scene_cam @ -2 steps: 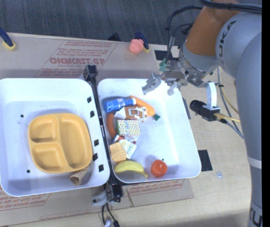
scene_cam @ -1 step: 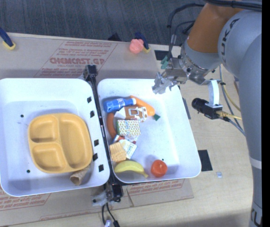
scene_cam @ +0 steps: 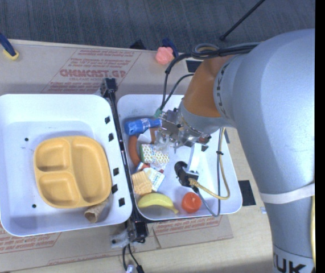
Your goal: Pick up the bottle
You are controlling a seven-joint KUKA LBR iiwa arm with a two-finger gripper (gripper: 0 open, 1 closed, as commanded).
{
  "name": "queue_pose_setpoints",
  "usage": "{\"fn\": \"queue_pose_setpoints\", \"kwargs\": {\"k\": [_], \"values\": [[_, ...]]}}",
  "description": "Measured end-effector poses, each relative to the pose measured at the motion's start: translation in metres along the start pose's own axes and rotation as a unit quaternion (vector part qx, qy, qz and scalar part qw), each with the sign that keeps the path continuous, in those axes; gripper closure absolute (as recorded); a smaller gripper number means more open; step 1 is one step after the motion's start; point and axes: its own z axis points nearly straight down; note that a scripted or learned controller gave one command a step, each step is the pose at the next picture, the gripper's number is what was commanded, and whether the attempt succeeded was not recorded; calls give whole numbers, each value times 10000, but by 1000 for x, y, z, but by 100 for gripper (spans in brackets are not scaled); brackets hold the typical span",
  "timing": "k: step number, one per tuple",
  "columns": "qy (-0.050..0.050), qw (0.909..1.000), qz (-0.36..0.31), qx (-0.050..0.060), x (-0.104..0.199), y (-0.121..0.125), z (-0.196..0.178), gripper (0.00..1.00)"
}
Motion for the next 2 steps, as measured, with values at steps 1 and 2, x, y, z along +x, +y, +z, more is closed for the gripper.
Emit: {"fn": "queue_pose_setpoints", "kwargs": {"k": [1,2], "values": [[-4,9934,-1150,-21,-11,-44,-117,100],[-4,9728,-2318,-5,0,-101,-58,100]]}}
